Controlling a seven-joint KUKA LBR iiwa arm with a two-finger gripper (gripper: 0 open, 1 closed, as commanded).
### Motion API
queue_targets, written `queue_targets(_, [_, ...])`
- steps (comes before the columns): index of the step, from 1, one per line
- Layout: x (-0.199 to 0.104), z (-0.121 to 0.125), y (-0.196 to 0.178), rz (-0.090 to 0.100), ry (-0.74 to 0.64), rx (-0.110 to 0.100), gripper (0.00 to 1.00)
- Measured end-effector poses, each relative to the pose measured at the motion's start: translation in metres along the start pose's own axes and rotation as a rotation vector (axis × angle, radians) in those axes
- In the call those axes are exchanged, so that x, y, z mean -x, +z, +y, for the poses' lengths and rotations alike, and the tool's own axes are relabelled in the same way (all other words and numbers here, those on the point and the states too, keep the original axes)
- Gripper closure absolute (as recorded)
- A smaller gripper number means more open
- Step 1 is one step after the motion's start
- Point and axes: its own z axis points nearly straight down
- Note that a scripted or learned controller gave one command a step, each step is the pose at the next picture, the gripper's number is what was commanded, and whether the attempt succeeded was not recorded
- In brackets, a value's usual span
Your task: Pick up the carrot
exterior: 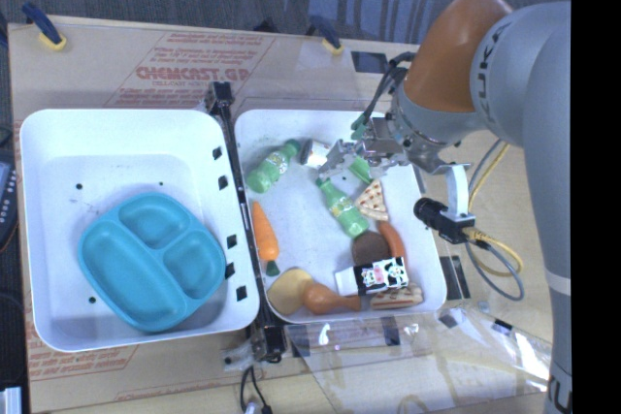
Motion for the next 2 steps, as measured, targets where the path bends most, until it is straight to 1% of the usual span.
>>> queue_targets(1, [-0.08,-0.068,0.022,0.003,0.06,-0.005,0.0])
queue_targets(2, [-0.042,-0.049,0.087,0.001,0.253,-0.008,0.0])
